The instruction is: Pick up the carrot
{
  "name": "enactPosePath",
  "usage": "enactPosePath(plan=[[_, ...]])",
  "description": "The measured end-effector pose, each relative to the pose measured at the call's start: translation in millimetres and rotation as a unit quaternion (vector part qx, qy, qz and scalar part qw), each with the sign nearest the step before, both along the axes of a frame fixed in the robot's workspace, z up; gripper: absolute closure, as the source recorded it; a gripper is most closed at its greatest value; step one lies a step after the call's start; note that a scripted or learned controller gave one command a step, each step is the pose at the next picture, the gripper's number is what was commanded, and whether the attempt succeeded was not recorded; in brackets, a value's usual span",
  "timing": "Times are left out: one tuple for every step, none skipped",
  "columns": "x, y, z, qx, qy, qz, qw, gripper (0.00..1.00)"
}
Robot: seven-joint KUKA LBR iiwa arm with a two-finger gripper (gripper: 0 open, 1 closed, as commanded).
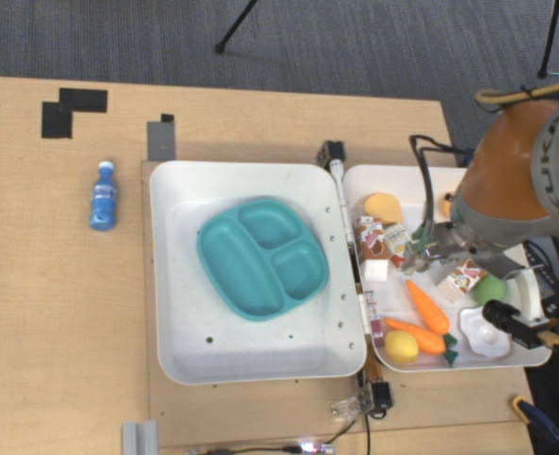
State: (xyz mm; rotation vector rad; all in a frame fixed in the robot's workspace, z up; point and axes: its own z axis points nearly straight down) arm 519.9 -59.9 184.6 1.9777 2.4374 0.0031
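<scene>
An orange carrot (427,307) lies slantwise in the right bin (401,183), near its middle front. A second orange carrot-like piece (423,336) with a green end lies along the front wall, beside a yellow lemon (402,347). My gripper (420,252) hangs low in the bin, just beyond the first carrot's upper end and next to a printed snack packet (379,240). Nothing visibly rests in it. The grey and orange arm (512,173) covers the bin's right side.
The right bin also holds an orange round fruit (382,207), a white cube (376,271), a small carton (464,278), a green item (491,289) and a white piece (483,335). A teal divided plate (263,257) sits in the left bin (180,349). A blue bottle (103,197) lies on the bench.
</scene>
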Motion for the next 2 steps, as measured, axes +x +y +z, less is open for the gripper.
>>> enactPosePath(plan=[[-0.1,-0.1,0.0,0.0000,0.000,0.000,1.0000,0.00],[-32.9,-35.5,-45.3,0.0002,0.001,-0.083,0.9965,0.00]])
